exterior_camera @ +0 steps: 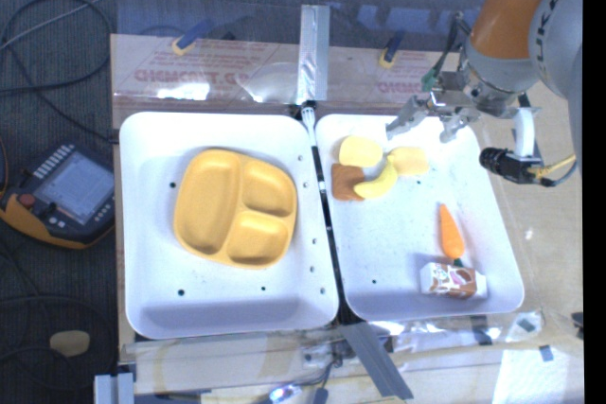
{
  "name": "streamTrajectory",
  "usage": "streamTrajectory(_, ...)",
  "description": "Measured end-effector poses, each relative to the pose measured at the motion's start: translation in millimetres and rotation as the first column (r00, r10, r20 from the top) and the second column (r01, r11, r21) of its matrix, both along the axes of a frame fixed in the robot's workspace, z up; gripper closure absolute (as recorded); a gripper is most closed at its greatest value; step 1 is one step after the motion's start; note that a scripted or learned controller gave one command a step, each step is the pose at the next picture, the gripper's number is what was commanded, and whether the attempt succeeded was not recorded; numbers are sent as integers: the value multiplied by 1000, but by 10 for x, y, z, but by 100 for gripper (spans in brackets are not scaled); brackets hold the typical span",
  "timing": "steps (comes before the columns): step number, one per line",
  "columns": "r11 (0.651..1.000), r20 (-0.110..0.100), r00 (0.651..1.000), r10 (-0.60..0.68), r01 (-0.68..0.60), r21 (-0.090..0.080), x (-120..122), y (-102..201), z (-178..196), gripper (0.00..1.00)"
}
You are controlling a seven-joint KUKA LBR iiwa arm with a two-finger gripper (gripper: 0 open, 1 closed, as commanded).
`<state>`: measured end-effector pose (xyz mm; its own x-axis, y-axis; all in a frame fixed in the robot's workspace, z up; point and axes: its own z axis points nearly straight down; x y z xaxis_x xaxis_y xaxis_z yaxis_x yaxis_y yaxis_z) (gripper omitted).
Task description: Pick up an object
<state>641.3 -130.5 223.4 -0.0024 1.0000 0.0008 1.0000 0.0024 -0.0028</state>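
Note:
Several small items lie in the right bin [502, 246]. A round yellow piece [360, 150] rests against a brown block [345, 182] and a yellow crescent [379, 185] near the far left corner. A pale yellow piece [411, 160] sits just right of them. An orange carrot [451, 232] and a small printed carton [453, 280] lie toward the near right. My gripper [426, 125] hovers over the bin's far edge, just above the pale yellow piece. Its fingers are spread open with nothing between them.
The left bin [142, 232] holds a yellow divided tray [237, 207]. A metal divider post [313, 52] stands behind the seam between the bins. A handheld pendant [59, 194] and cables lie on the floor to the left.

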Motion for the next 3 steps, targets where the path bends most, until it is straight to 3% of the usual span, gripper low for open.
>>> streamTrajectory(1, 1000, 0, 1000, 0, 0, 0, 0, 0, 0, 0)
streamTrajectory(2, 977, 1, 977, 213, -213, -3, -450, -175, 148, 0)
streamTrajectory(3, 905, 10, 905, 426, -426, -5, 152, 90, -1291, 0)
